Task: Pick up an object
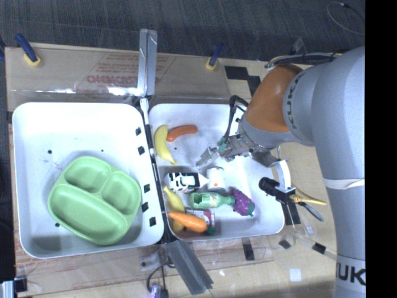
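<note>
The likeliest targets lie in the right bin (263, 225): a white cup (215, 177), a black-and-white box (183, 180) just to its left, a green bottle (211, 199) lying on its side below them, a bunch of purple grapes (243, 202) touching the bottle's right end, a carrot (187, 221) near the bin's lower wall, and, farther up, a banana (161, 144) beside a sausage (182, 131). The gripper (209, 158) hangs over the middle of this bin, just above the cup, with nothing visible between its fingers; whether they stand wide or narrow cannot be told from this view. The chief risk is crowding: cup, box, bottle and grapes sit so close together that descending fingers may land on two items at once, push one aside, or close on a rim and slip. The rounded bottle would probably roll under a glancing contact. A second banana (173, 200) wedged against the dividing wall leaves little room for a finger. The green tray (93, 198) in the left bin (37, 120) lies well apart.
</note>
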Robot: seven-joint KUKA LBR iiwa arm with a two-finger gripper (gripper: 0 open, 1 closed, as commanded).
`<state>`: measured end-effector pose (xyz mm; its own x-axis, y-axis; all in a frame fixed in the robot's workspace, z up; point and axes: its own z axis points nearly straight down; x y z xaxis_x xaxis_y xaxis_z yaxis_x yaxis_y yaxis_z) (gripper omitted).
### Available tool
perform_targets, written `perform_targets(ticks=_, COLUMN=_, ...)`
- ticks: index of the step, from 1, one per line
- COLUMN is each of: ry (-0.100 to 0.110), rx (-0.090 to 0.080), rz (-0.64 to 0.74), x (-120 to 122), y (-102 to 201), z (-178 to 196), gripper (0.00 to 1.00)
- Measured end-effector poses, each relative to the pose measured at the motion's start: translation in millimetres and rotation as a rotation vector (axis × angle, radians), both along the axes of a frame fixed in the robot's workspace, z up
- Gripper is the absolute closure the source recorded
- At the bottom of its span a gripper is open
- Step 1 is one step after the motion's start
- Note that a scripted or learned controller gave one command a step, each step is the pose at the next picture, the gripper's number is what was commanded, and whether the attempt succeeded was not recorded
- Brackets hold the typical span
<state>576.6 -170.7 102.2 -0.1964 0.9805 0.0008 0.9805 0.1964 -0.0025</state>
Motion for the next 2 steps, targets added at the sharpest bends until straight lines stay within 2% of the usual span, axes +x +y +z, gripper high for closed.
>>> perform_targets(ticks=1, ry=0.001, rx=0.0, rz=0.005, x=0.5, y=0.4, z=10.2, gripper=1.0)
perform_targets(ticks=2, ry=0.001, rx=0.0, rz=0.005, x=0.4, y=0.5, z=10.0, gripper=0.0)
